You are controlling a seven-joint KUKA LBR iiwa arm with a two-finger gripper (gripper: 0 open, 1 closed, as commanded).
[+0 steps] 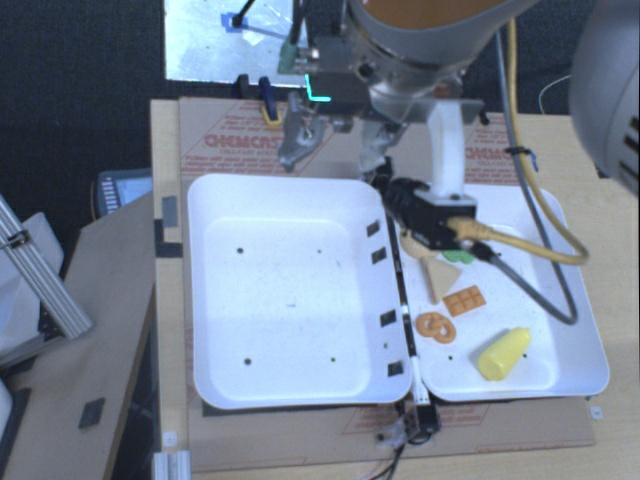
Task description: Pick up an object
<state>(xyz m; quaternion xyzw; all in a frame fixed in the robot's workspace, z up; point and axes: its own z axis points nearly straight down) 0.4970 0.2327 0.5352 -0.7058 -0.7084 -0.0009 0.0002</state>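
Note:
The right bin (pixel 570 368) holds a yellow bottle-shaped toy (pixel 503 354), a brown pretzel (pixel 435 326), an orange cracker (pixel 463 301), a tan wedge (pixel 437 274) and a green piece (pixel 459 257) partly hidden by a black block. My gripper (pixel 335 151) hangs high over the back rim between the two bins. Its fingers (pixel 297 143) stand apart, open, with only the cardboard behind showing between them. It is well clear of all the objects.
The left bin (pixel 215 368) lies beside the right one, joined by black clips (pixel 388 317). A black block (pixel 432 214) with a yellow cable (pixel 530 243) hangs from the arm over the right bin's back left part. A metal sheet (pixel 215 28) lies behind the bench.

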